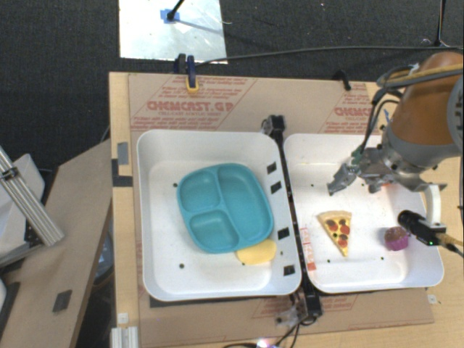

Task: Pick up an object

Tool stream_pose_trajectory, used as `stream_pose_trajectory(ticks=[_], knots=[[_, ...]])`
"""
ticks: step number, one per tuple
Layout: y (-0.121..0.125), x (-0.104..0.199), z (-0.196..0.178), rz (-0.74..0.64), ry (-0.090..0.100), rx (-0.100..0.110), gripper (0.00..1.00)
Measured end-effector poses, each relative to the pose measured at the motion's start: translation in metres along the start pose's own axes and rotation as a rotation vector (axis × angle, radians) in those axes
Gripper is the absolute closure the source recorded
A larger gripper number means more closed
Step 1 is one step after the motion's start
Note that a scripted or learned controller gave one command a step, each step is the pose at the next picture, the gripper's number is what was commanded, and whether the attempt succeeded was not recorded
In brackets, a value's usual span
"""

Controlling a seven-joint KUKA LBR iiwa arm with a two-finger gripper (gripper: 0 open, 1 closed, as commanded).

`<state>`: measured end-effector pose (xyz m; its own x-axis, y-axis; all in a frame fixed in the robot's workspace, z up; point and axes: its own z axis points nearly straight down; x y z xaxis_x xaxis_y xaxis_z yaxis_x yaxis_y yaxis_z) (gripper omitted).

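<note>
Left bin [156, 216]: you have a teal tray [225, 207] lying flat, a yellow piece [257, 253] tucked under its near edge, so poorly exposed. Right bin [312, 158]: pizza slice [337, 229] lies flat and clear, likeliest target. Gripper [339, 183] hangs just above it, holding nothing; open or closed, you cannot tell. Purple object [395, 239] sits rightmost.

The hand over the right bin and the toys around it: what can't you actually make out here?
- Hand: small and dark in the camera view; open or shut can't be told.
- Yellow piece: partly tucked under the teal tray, shape unclear.
- Purple toy: a black part of the arm covers one side; too small to identify.
- Pizza slice: fully visible.
</note>
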<state>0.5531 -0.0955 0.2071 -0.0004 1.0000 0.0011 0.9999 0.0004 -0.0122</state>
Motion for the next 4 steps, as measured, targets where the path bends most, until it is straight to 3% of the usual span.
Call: stream_pose_trajectory(ticks=[1, 3, 4], knots=[[0.003, 0.0, -0.007, -0.002, -0.001, -0.014, 0.0], [-0.009, -0.001, 0.103, -0.001, -0.001, -0.011, 0.0], [-0.005, -0.002, 0.119, 0.001, -0.005, -0.02, 0.0]])
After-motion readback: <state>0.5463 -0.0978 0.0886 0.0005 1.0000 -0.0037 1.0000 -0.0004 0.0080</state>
